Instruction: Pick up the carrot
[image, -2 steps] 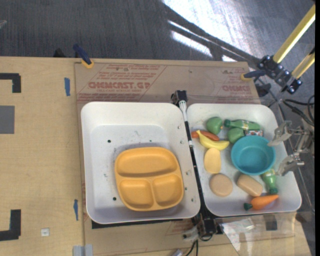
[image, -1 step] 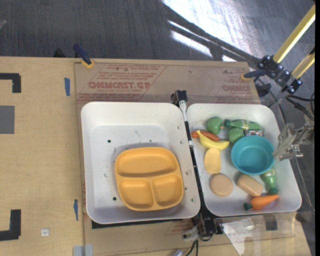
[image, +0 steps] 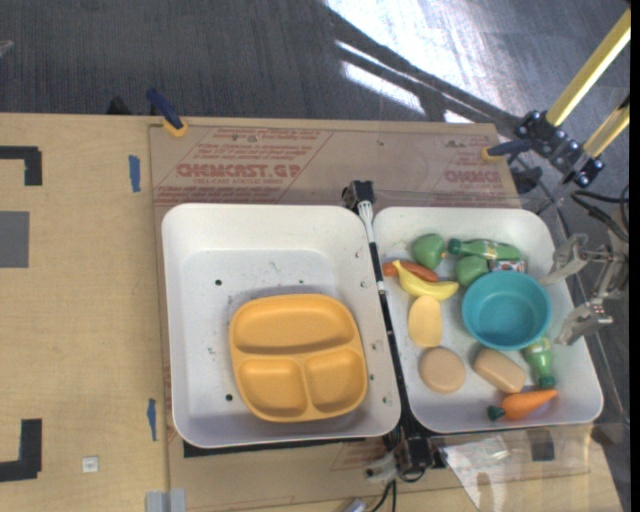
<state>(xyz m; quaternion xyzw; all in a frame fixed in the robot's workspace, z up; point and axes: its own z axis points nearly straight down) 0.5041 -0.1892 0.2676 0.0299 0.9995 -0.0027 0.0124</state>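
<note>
The small orange toy carrot with a green stalk end lies near the front edge of the right shallow white plastic bin, just beside the tan oval toy bread roll and close to the round teal plastic bowl. A curved yellow toy banana lies farther back. The left white bin carries a yellow three-compartment plastic tray. The gripper's state cannot be told from this view.

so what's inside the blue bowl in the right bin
Nothing shows inside the round blue plastic bowl; its visible interior is bare. The bowl hides whatever bin floor lies under it. An orange toy carrot lies apart, near the bin's front edge.
</note>
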